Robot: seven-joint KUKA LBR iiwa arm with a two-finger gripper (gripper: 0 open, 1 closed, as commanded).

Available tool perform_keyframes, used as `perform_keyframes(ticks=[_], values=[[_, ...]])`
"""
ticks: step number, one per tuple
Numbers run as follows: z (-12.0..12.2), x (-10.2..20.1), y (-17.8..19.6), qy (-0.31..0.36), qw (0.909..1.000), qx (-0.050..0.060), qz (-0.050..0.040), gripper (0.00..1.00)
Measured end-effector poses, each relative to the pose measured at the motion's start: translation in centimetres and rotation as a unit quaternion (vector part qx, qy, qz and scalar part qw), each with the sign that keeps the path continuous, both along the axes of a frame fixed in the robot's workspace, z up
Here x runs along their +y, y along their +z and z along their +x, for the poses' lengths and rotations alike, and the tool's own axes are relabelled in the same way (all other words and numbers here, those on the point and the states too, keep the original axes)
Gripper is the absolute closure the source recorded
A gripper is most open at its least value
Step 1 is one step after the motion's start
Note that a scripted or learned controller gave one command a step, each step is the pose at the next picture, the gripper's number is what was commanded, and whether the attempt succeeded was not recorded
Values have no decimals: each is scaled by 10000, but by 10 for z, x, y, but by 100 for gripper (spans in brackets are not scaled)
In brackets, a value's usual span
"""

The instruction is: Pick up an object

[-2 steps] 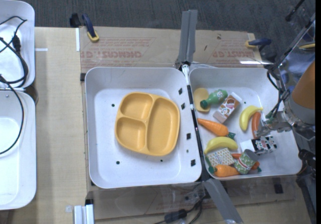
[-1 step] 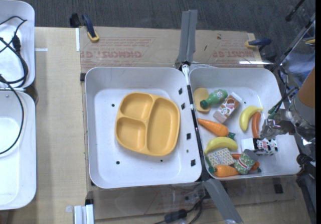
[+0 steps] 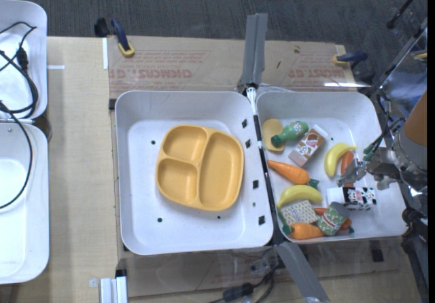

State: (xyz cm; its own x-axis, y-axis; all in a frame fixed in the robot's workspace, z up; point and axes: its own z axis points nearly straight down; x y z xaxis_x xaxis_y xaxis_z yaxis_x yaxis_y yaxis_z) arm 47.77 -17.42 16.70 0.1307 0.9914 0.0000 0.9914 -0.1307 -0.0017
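The right bin (image 3: 370, 115) holds several toy foods: a green bottle (image 3: 290, 132), a small juice carton (image 3: 307, 147), a carrot (image 3: 289, 172), a yellow banana (image 3: 335, 157) and a second banana (image 3: 300, 193). Also in it are a waffle-like cracker (image 3: 298, 213), a green packet (image 3: 331, 221) and a black-and-white milk carton (image 3: 358, 197). My gripper (image 3: 355, 171) reaches in from the right and hangs low over the bin's right side. It is just right of the first banana and directly above the milk carton. Nothing is visibly held.
The left bin (image 3: 136, 227) bears a yellow divided plate (image 3: 200, 167). A grey divider post (image 3: 255, 50) stands behind the seam between the bins. Blue clamps (image 3: 122, 38) hold the cardboard at the back. White basins with black cables (image 3: 17, 91) are at far left.
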Motion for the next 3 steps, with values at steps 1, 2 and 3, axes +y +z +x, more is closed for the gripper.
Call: perform_keyframes(ticks=[1,2,3], values=[[78,-11,-76,813,9967,1,-3,0],[78,-12,-67,815,9967,-3,-7,100],[162,50,15,1421,9899,-15,-11,100]])
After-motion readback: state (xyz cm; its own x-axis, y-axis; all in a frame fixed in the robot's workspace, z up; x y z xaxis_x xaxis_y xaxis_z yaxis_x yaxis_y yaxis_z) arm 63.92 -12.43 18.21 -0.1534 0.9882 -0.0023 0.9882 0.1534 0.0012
